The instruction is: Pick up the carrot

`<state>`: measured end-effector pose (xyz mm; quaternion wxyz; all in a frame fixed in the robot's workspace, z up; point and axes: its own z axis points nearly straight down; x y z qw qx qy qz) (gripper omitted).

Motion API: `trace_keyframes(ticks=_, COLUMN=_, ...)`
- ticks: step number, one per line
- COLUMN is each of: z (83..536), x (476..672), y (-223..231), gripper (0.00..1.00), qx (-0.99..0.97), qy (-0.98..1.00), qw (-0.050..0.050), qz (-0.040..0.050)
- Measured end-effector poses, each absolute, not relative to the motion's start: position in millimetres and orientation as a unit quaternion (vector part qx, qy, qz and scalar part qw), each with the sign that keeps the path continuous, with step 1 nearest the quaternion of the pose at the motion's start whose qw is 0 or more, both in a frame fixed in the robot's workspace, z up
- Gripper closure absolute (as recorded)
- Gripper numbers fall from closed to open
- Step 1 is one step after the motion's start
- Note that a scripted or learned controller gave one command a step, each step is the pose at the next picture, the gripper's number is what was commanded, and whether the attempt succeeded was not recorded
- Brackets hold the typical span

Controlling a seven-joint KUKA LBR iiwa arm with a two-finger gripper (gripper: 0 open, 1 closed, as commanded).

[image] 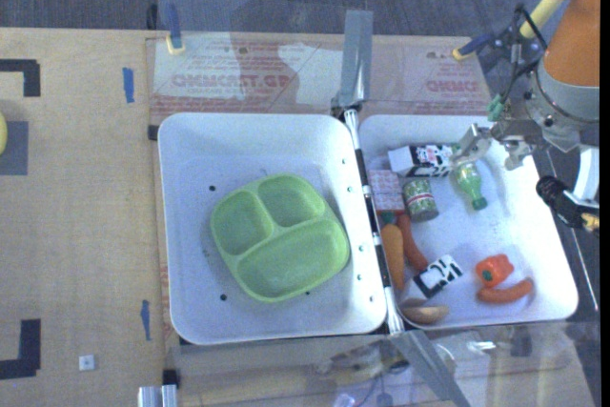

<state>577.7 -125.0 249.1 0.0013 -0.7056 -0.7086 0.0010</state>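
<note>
End effector (pixel 496 140) open above right bin (pixel 558 234); carrot (pixel 392 254) w/ bin's left wall.

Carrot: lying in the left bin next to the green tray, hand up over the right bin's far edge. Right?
Not quite. The camera view shows the carrot in the right bin, against its left wall. The green tray sits alone in the left bin. The hand is indeed over the right bin's far edge.

Orange carrot (pixel 393 254) upright along bin divider
</note>
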Motion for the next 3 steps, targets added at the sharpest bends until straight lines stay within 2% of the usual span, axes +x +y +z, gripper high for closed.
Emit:
trace_keyframes(ticks=1, z=126.6, x=480.8, y=-133.7, gripper=0.0, qx=-0.66, qy=-0.752, qw=0.001, qz=-0.0001)
trace_keyframes(ticks=2, z=86.0, x=487.7, y=-113.0, gripper=0.0, qx=-0.725, qy=-0.689, qw=-0.002, qz=-0.0024)
trace_keyframes(ticks=3, z=182.2, x=502.0, y=-81.8, gripper=0.0, qx=-0.723, qy=-0.691, qw=0.001, qz=0.0012)
